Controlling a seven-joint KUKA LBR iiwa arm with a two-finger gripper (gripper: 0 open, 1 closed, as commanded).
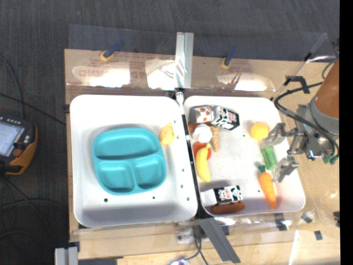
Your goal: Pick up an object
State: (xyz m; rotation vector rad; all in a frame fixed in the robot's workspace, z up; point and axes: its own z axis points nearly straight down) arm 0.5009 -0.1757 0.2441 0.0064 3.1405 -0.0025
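Clearly spread wide, gripper (281,149), fingers (276,132) apart, nothing between them. Hanging over right bin (242,200), near its right wall. Just under the gap, slightly toward bin centre: green stick-shaped piece (269,157), short, bright, lying lengthwise; contact with fingertips not possible to tell. Just beside lower finger, toward near rim: orange carrot (268,189), tapered, point toward near wall. Up and left of upper finger, close: round yellow fruit (259,130). Further left, across bin floor: banana (203,164), yellow, curved, along left wall; small cow-print cartons (228,193) near front and (226,118) near back; brown sausage (227,207) at front wall. Well apart, in left bin (83,203): teal divided plate (130,159) and small yellow item (166,134) at its right edge.
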